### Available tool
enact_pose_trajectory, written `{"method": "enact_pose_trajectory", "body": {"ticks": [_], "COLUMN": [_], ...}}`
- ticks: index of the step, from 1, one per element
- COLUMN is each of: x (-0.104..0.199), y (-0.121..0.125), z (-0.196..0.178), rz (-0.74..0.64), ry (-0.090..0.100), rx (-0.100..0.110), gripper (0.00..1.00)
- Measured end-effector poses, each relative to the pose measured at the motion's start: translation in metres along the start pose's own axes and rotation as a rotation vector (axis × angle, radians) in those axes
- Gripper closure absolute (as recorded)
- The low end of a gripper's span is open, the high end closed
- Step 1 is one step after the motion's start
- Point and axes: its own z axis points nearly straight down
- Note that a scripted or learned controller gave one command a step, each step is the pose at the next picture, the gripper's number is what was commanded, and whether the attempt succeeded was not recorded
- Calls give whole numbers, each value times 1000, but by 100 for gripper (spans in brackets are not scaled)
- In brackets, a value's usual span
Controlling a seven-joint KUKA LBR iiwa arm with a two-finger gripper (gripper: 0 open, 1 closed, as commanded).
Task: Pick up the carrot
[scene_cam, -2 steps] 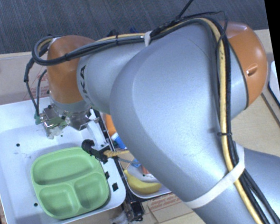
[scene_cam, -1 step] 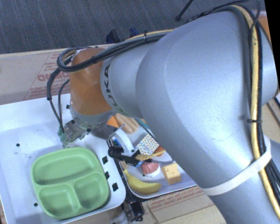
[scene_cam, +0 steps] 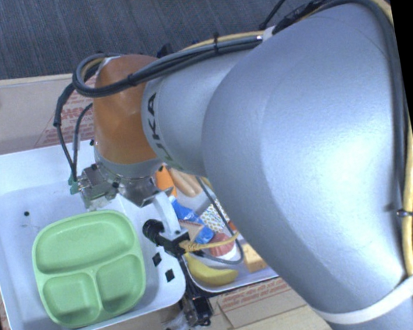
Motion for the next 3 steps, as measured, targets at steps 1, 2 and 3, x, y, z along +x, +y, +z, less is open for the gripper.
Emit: {"method": "enact_pose_trajectory", "body": {"ticks": [1, 2, 3], "x": [-13, 11, -17], "y": [71, 71, 44], "z": [-165, -20, -86], "rz": [176, 475, 453], "ry": [3, -3, 2], "rx": [10, 38, 22], "gripper": [100, 100, 100]}}
